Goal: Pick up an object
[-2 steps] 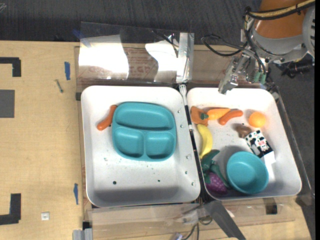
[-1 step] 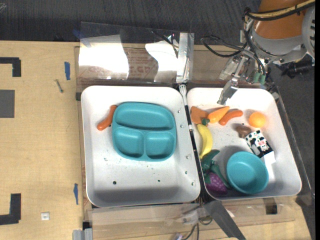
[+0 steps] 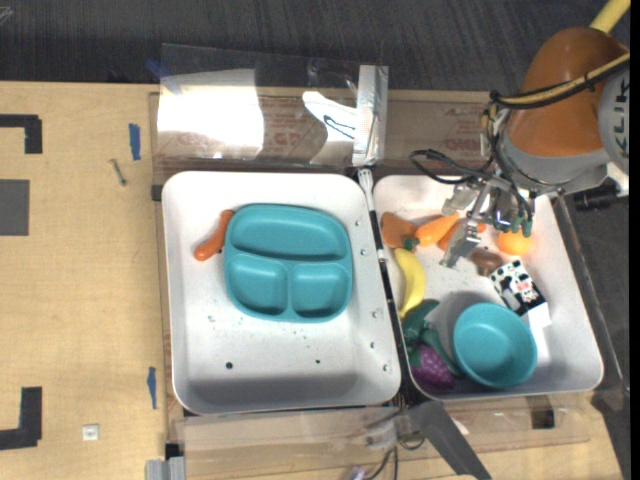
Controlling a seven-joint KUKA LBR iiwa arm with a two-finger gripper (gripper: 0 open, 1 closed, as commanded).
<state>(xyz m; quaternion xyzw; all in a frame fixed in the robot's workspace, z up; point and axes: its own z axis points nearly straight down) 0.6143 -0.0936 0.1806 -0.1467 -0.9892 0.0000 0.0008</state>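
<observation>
Claw (image 3: 468, 230), fingers spread apart, hovers over a tapered orange carrot (image 3: 437, 230).

Arm housing (image 3: 622, 118): dark letters at the view's right edge, cut off by the frame; they look like "KU", the rest out of view.
Cardboard flap (image 3: 440, 118) behind the right bin: faint printed lettering, too small to read.
Black-and-white patterned block (image 3: 515, 285) in the right bin: blotches, no legible text.
</observation>
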